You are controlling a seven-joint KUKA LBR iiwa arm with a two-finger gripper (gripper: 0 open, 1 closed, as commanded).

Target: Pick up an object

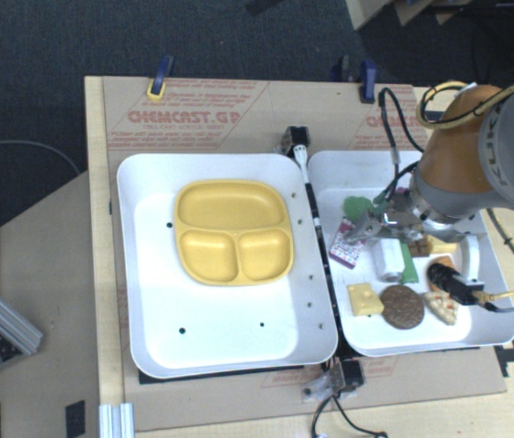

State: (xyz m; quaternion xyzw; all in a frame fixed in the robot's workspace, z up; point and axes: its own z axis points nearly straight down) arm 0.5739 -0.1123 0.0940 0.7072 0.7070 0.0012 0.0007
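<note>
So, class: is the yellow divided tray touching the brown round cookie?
Apart. The camera view shows the yellow divided tray in the left bin and the brown round cookie in the right bin, with both bins' walls between them.

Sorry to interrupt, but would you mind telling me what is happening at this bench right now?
The grey arm's end effector is low over the right bin, among a clutter of small items: a green piece, a pink-and-white packet, a yellow cheese slice and a brown cookie. Nothing is visibly lifted. The left bin holds a yellow divided tray.
</note>
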